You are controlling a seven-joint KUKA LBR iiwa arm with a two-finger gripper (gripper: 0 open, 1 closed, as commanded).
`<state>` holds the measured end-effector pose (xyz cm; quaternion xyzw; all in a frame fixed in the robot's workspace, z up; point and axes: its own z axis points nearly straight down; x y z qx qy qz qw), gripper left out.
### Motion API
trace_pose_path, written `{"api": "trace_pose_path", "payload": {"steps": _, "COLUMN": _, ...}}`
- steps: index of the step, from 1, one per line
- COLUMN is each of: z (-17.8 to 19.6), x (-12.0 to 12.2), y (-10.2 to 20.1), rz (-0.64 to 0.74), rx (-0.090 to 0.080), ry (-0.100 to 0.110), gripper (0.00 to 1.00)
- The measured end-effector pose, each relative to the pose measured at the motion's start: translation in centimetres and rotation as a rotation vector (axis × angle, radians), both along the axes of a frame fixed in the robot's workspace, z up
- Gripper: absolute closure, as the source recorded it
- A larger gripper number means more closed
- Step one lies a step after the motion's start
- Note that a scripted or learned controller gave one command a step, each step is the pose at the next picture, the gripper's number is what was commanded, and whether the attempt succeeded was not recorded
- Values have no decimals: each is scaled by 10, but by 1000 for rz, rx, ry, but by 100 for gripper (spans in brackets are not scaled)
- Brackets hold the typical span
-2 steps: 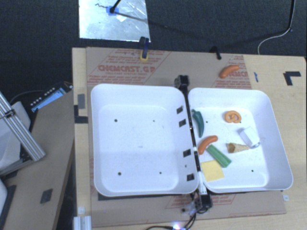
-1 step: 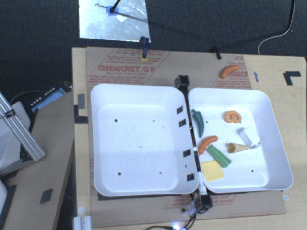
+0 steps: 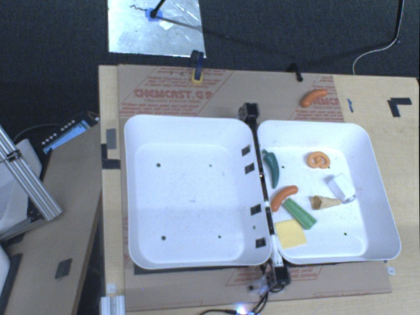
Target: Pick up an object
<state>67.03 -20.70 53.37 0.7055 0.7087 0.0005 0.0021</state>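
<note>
I judge the pick has not begun: the objects lie loose in the right bin [image 3: 374, 176], the orange sausage [image 3: 283, 197] touching the green stick [image 3: 299, 214], the yellow square [image 3: 289, 233] just beside. The claw's state I cannot tell.

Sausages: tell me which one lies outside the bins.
The sausage on the brown board beyond the right bin. The other sausage lies inside that bin, beside the green block.
</note>
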Motion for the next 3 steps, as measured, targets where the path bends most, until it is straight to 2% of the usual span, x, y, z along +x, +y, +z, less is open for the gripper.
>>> {"api": "trace_pose_path", "payload": {"steps": 1, "z": 3, "x": -57, "y": 26, "rz": 0, "rx": 2, "ry": 1, "gripper": 100}}
{"api": "trace_pose_path", "payload": {"steps": 2, "z": 0, "x": -1, "y": 0, "rz": -1, "rx": 0, "ry": 1, "gripper": 100}}
{"api": "trace_pose_path", "payload": {"steps": 3, "z": 3, "x": -57, "y": 29, "rz": 1, "rx": 3, "ry": 1, "gripper": 100}}
